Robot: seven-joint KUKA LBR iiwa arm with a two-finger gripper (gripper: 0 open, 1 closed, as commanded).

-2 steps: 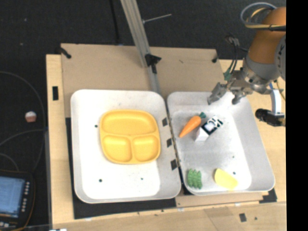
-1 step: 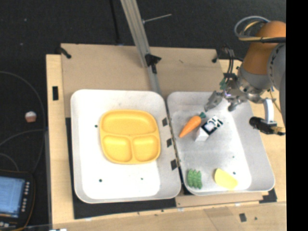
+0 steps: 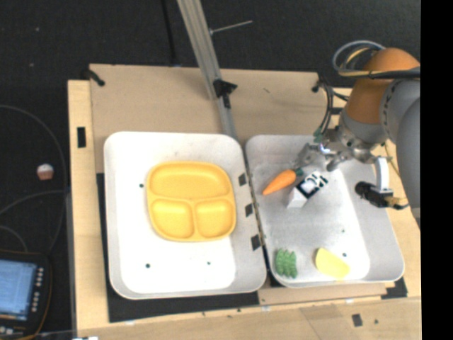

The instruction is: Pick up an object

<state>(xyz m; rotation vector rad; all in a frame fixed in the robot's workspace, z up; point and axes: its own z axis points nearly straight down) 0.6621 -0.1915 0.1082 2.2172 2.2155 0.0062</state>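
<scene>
The right bin [image 3: 368,253] holds an orange carrot [image 3: 279,181] near its left wall. A small white block with black markings [image 3: 307,188] lies just right of the carrot. A green knobbly piece [image 3: 285,262] and a yellow piece [image 3: 330,263] rest by the bin's front wall. My gripper [image 3: 316,163] hangs low over the back of the right bin, directly above and behind the white block and close to the carrot's thick end. Nothing is visibly lifted off the bin floor.
The left bin [image 3: 127,261] carries a yellow divided plate [image 3: 191,200] in its middle. A slanted metal pole [image 3: 205,55] runs down to the gap between the bins. The grey arm with its orange band [image 3: 375,98] enters from the right.
</scene>
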